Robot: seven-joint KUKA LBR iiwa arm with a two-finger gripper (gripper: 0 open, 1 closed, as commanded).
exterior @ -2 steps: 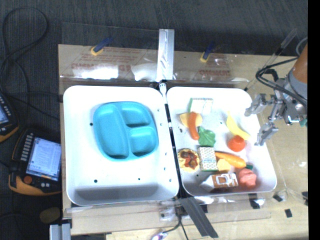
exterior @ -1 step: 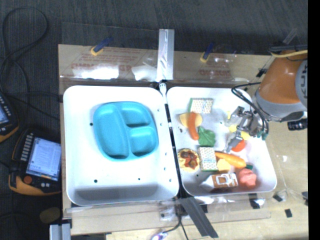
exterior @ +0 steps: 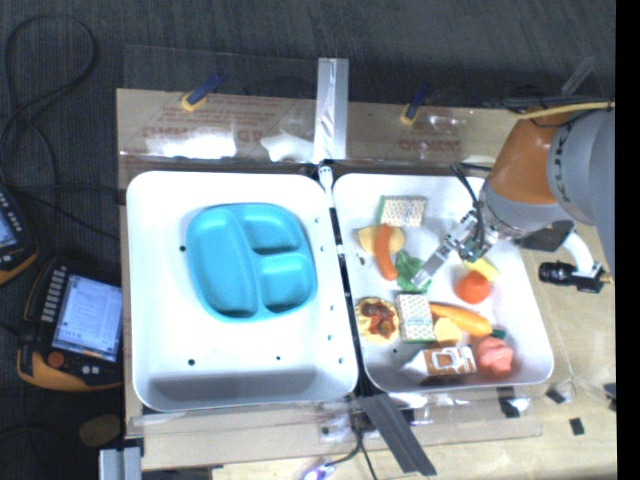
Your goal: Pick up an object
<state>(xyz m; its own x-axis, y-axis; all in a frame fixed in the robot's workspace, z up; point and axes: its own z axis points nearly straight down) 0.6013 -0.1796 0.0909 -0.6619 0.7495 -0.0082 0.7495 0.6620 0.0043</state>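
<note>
The right bin (exterior: 535, 313) holds several toy foods: a pale square cracker (exterior: 402, 211), an orange carrot-like piece (exterior: 383, 249), a green piece (exterior: 409, 270), a round orange-red fruit (exterior: 474, 287), a small yellow piece (exterior: 484, 266), a pizza slice (exterior: 377, 315), a second cracker (exterior: 415, 318), an orange-yellow stick (exterior: 461, 318), a pink-red lump (exterior: 494, 354) and a brown packet (exterior: 447, 360). My gripper (exterior: 432, 264) reaches in from the right, low over the bin's middle, its tip just right of the green piece and left of the round fruit. I see nothing held in it.
The left bin (exterior: 150, 268) carries a blue compartment tray (exterior: 250, 258). A ridge (exterior: 342, 268) divides the two bins. The grey arm with its orange band (exterior: 525, 163) crosses the right bin's upper right corner. A handheld pendant (exterior: 75, 323) and cables lie off the bench to the left.
</note>
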